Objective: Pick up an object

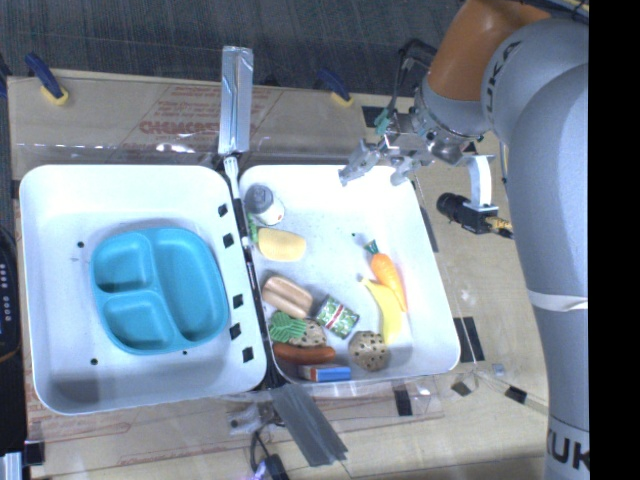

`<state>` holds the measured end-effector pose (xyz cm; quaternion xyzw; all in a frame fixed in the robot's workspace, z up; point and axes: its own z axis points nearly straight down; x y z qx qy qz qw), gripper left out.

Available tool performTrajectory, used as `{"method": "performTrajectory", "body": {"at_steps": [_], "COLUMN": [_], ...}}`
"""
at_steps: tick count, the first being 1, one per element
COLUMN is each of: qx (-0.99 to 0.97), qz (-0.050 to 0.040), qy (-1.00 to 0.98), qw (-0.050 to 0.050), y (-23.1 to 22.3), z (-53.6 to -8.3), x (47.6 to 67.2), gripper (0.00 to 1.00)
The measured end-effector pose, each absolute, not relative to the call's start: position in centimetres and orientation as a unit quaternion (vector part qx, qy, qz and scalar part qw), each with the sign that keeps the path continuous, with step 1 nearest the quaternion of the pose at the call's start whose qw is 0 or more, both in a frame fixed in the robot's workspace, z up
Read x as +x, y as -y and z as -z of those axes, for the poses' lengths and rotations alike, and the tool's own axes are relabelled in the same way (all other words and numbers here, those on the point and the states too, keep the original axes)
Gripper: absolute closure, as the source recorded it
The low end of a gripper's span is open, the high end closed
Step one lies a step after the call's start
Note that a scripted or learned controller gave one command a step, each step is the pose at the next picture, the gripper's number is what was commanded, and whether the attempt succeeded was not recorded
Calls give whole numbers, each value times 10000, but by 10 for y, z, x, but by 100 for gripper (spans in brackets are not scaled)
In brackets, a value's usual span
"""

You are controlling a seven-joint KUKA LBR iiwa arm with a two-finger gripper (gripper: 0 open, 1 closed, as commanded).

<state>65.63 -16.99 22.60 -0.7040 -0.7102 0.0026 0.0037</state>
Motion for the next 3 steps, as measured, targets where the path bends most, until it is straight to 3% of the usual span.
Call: {"method": "performTrajectory", "body": {"at_steps": [1, 2, 3], "qx": [-5500, -5143, -5124], "qz": [-20, -18, -17], "qy": [8352, 8576, 8587], "qw": [37, 60, 59], "y": [196, 210, 210], "z": [-223, -141, -151], "x": [637, 570, 572], "gripper": [0, 0, 100]}}
